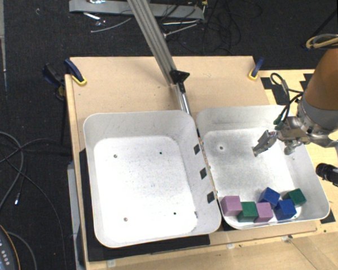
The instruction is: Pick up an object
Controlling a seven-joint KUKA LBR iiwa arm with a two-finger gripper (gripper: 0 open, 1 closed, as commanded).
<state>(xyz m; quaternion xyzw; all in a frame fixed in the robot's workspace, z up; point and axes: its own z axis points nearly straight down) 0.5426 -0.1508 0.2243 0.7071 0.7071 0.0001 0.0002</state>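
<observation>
Over the right bin (236, 122) the tool (264, 144) is seen, its state untellable, with purple, green and blue blocks (263, 205) clustered below it, well apart

Two shallow white bins sit side by side on the table (126, 77). The left bin (101, 126) holds no blocks. In the right bin (236, 119) six blocks cluster at the near edge — two purple blocks (231, 204), two green blocks (248, 210) and two blue blocks (269, 196), touching or just beside one another. The tool (264, 144) hangs over the right bin's middle, well apart from the cluster — nothing is visible between its fingers.
</observation>
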